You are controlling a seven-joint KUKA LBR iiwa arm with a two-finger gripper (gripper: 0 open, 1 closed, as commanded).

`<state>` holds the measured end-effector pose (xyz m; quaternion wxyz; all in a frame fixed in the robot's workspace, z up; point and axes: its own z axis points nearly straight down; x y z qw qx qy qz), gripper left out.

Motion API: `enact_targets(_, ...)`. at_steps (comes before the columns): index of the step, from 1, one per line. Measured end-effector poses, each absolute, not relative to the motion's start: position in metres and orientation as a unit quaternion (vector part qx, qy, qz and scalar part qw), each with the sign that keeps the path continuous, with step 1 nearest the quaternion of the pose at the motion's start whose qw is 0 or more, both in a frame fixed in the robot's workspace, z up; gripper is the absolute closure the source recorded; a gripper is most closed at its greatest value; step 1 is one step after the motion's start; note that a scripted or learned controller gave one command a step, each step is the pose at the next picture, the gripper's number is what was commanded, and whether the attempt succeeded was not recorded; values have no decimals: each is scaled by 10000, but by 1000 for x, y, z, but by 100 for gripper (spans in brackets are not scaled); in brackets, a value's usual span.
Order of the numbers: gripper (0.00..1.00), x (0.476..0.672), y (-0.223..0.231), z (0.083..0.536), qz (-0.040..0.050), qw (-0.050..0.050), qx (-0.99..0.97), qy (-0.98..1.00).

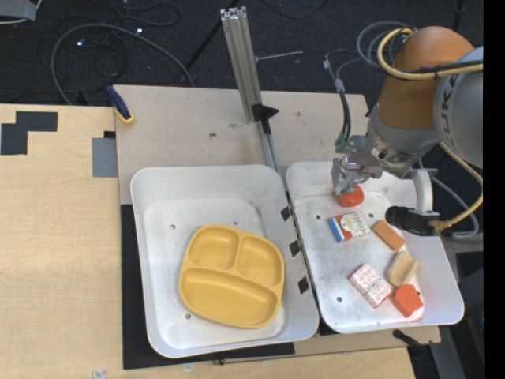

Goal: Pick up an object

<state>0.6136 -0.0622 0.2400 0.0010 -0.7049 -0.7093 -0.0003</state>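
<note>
The small round red-orange object [351, 197] lies near the far edge of the right-hand shallow white bin [442, 306], and my fingers [346, 181] are down right on top of it. From this slant I cannot tell if they are apart or clamped, so I would not call it gripped; by my judgement the lift is not yet done. Just nearer sit a red, white and blue carton [349, 227] and a tan block [387, 234]. The left bin [150, 212] carries a yellow divided plastic tray [232, 275].
</note>
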Motion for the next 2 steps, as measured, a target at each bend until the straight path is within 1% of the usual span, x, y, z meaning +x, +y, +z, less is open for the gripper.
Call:
enact_targets(1, 100, 625, -18, 234, 3, 8, -7056, -7086)
enact_targets(2, 100, 631, 34, 242, 0, 11, -7052, -7090)
